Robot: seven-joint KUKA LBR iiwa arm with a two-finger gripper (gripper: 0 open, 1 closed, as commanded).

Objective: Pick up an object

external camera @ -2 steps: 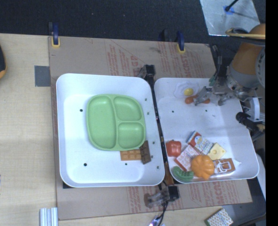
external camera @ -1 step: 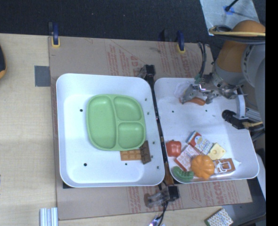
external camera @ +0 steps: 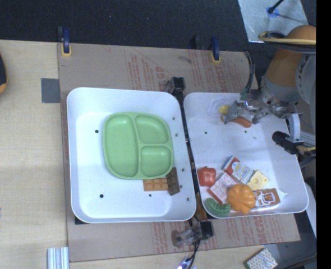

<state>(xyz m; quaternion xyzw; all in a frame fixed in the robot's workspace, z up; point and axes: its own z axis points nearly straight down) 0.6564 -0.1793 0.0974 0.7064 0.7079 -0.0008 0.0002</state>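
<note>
Your gripper point(external camera: 239, 114) is low in the right bin point(external camera: 289, 167), at the far end, right by a small orange thing point(external camera: 244, 122). You can't tell yet if it's caught. Next, lift slowly and look.

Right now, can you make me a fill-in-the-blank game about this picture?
1. The green plate sits in the ____ bin.
2. The plate has ____ sections.
3. The orange pumpkin lies in the ____ bin.
4. The gripper hangs over the ____ bin.

Missing words: left; three; right; right
</note>
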